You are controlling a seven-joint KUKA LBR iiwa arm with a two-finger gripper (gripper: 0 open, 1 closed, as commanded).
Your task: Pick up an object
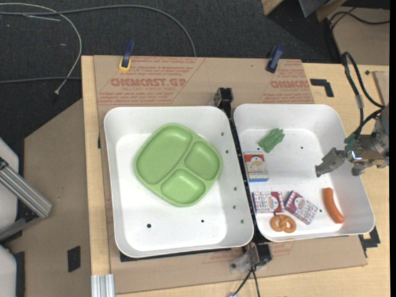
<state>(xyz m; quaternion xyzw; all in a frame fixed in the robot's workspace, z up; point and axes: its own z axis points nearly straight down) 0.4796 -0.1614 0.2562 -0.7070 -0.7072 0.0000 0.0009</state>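
We took the orange sausage (333, 205) as the likeliest thing to lift, since it lay nearest the gripper (337, 161): it rested on the floor of the right bin (291, 111), close to the bin's right wall and a little toward the front, lengthwise along that wall. Nothing touched it. To its left, apart from it, sat two small printed packets (286, 203) side by side, with a pretzel (283, 223) just in front of them near the front rim. Further back stood a small carton (255, 166) by the left wall, and a green toy vegetable (271, 139) behind that.

The gripper hung over the right side of the same bin, behind the sausage and above the floor, and carried nothing that we could see. Whether it was open or closed we could not tell from this angle.

We judged the pick not yet begun in earnest. To do it well we thought the tool should move forward until centred over the sausage's middle, turn so that it would close across the narrow width, not the length, and only then descend. The wall beside it left little room, so we reckoned a clipped rim the chief risk.

The left bin (117, 184) held a green divided plate (178, 164), well apart from all this.
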